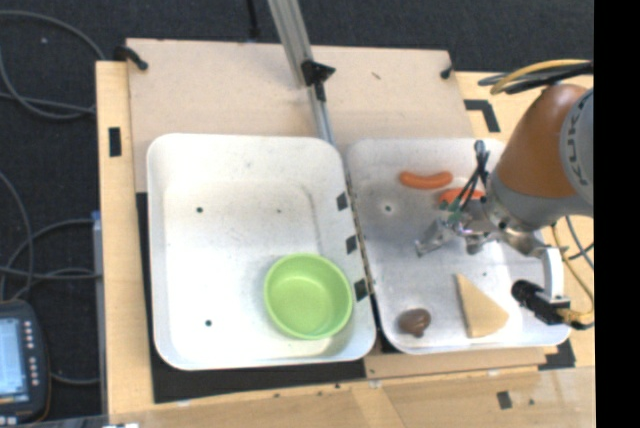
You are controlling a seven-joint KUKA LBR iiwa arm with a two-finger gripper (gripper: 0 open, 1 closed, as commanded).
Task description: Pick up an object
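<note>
**Pincer hanging low in the right bin**

Here the pincer (432, 241) is hovering over the right bin (385, 181); whether it is apart or together, I cannot tell. An orange sausage (426, 180) is lying just beyond it, a tan wedge (480, 308) and brown lump (415, 321) nearer the front. A green bowl (308, 295) is sitting in the left bin (200, 176).

Two white bins (250, 151) sit on the bench (200, 86). One green bowl (308, 294), one orange sausage (426, 180), one brown lump (414, 321) and one tan wedge (480, 308) make four loose objects altogether.
</note>
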